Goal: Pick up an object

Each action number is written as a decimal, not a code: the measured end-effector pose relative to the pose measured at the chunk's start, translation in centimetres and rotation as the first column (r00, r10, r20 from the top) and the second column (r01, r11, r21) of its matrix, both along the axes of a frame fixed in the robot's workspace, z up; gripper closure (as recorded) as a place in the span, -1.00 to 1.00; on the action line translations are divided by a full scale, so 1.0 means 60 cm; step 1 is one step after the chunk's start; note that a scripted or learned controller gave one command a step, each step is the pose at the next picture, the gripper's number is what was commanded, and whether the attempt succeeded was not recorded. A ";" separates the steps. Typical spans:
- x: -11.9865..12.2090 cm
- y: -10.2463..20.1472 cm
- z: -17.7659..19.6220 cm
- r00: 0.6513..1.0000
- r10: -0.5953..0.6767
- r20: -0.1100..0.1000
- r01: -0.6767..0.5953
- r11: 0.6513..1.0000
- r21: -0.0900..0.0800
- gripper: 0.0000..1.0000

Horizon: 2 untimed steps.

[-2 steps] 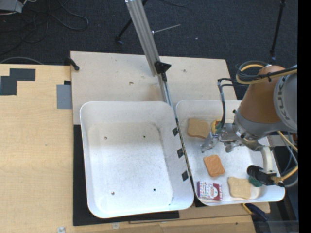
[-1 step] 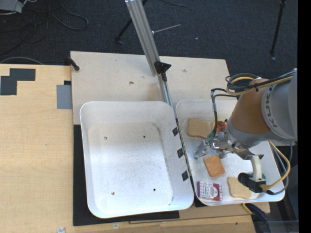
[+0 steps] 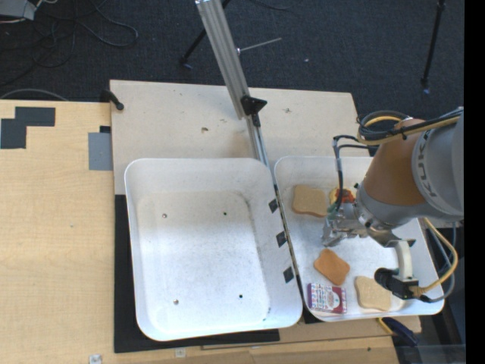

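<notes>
The right bin holds a tan slice of bread near its back. An orange-brown piece lies in the middle, a pale slice at the front right, and a small pink and white carton at the front. A red and yellow object peeks out beside the arm. My gripper hangs low in this bin, just above the orange-brown piece and right of the tan slice. I see nothing between its tips.
The left bin lies beside the right one, with dark clips along the shared rim. A slanted aluminium rail rises behind the bins. Cables and the grey arm crowd the right side of the right bin.
</notes>
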<state>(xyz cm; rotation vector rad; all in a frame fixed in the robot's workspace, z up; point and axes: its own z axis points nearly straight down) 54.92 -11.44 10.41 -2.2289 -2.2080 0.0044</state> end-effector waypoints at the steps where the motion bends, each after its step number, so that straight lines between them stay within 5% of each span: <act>1: 0.009 -0.010 0.074 1.000 0.002 0.006 -0.002 1.000 -0.001 1.00; 2: 0.015 0.005 0.165 1.000 0.011 0.008 -0.011 1.000 -0.001 1.00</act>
